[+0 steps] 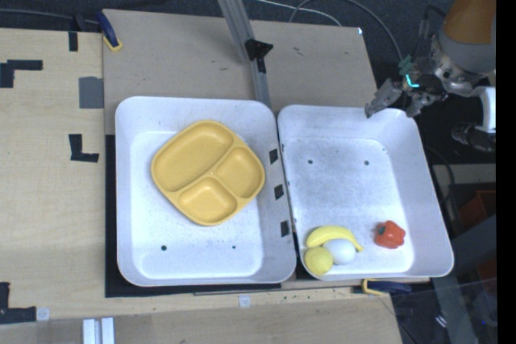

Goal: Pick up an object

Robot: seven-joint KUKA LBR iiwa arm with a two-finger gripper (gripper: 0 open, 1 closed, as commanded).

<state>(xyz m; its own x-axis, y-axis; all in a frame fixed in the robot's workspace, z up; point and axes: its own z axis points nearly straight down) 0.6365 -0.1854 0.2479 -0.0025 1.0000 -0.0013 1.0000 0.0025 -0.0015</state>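
Nearest the camera, in the right bin's [419, 173] near edge, lay a small cluster: a curved banana [332, 235], a round lemon [318, 260] pressed against its left end, and a smooth white egg [343, 252] tucked under its arc, all three touching. Just to their right, a little apart, sat a glossy red pepper [389, 234], squat and lumpy. All looked like hard plastic toys (a guess from the sheen).

The left bin [129, 173] held a yellow tray [208, 172] with three compartments, lying flat and turned on a slant.

Farther back, the gripper [393, 99] hung over the right bin's far right corner, just at its rim, carrying nothing. Its dark fingers looked parted, one tip toward the left and the other toward the arm.

The move ahead would turn on this: every likely pick lay well apart from the jaws, toward the near side of the same bin, with the pepper almost straight nearward and the banana cluster nearward and left. The banana's long axis ran left to right.
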